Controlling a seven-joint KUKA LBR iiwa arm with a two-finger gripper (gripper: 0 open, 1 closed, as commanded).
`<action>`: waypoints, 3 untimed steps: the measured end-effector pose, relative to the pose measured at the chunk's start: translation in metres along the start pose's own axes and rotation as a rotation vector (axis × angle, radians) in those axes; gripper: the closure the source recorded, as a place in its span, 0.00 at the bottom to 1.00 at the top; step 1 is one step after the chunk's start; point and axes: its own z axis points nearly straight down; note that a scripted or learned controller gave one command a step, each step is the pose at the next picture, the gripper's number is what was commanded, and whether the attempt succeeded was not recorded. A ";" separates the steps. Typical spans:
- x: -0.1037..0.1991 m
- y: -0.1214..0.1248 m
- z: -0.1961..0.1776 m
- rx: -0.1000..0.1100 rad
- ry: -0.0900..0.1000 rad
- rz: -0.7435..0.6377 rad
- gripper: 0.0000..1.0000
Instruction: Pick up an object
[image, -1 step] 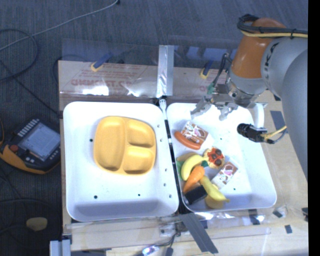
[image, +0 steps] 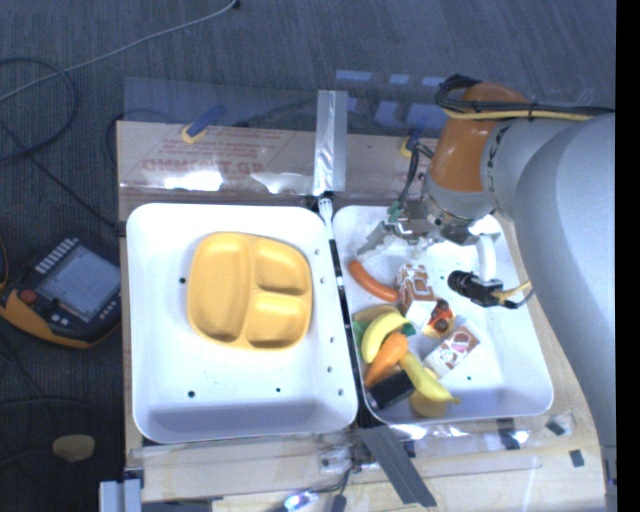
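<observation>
The right bin (image: 520, 380) holds a heap of toy food. An orange sausage (image: 372, 280) lies near its left wall, with a brown and white packet (image: 415, 283) beside it. Lower down lie a yellow-green banana (image: 378, 335), an orange carrot (image: 388, 355), a black block (image: 392, 390), a second yellow banana (image: 428, 385) and a small white packet (image: 452, 348). My gripper (image: 400, 226) hangs over the bin's far left part, just above and behind the sausage, with nothing visibly in it. The orange-banded wrist (image: 465, 150) stands behind it.
The left bin (image: 160, 380) carries a yellow divided tray (image: 250, 290). A metal strip (image: 330, 140) rises between the bins at the back, in front of cardboard (image: 200, 155). A hand-held control pendant (image: 70, 290) lies on the floor at left. The grey arm (image: 580, 220) covers the right side.
</observation>
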 end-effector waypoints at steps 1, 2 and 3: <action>0.025 -0.066 -0.086 0.001 -0.001 -0.187 0.00; -0.011 -0.050 0.004 -0.003 0.000 -0.185 0.00; -0.012 -0.062 -0.072 0.000 -0.001 -0.289 0.00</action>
